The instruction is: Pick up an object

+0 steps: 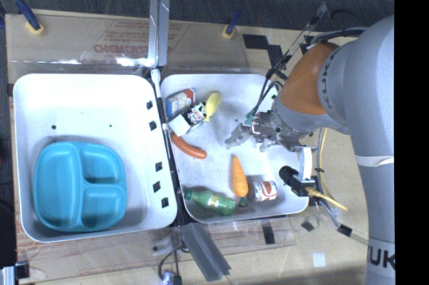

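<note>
Gripper (242, 135) low over right bin (221, 84), fingers spread, grasping nothing.
Carrot (239, 176) just nearer; sausage (188, 146) to left.

The arm (365, 96) is thick and rounded, with a smooth pale grey shell. An orange band (305, 86) rings it above the wrist, glossy and catching light. Beyond the band sits a darker grey metal wrist block, and from it the hand (240, 136) sticks out, small and silvery. Thin black cables (291, 49) run along the top of the wrist. A yellow cable (322, 173) hangs below it. Dark letters (381, 260) mark the shell low down.
</note>
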`<state>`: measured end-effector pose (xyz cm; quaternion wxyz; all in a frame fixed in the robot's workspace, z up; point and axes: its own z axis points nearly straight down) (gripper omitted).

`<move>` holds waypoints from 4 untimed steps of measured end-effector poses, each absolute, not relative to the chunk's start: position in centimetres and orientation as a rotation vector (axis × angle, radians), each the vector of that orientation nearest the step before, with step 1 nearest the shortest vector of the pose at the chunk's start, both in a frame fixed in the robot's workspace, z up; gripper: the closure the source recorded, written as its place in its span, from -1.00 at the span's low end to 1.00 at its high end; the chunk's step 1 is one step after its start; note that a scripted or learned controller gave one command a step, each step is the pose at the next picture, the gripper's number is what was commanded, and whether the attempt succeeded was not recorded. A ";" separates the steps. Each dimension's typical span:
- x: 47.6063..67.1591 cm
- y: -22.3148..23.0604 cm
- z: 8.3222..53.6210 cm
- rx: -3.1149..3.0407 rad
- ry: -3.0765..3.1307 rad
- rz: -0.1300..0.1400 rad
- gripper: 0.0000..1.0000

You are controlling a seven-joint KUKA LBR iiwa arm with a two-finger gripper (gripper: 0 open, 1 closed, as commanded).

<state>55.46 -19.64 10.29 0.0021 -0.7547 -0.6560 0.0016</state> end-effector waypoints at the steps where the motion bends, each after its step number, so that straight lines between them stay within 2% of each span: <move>1: 51.4 -17.1 9.1 -2.224 -2.213 0.003 -1.00; 2: 51.4 -17.2 10.0 -2.220 -2.217 0.005 1.00; 3: 56.7 -12.1 20.9 -2.259 -2.179 0.002 1.00; 4: 57.6 -17.9 26.8 -2.333 -2.102 0.002 1.00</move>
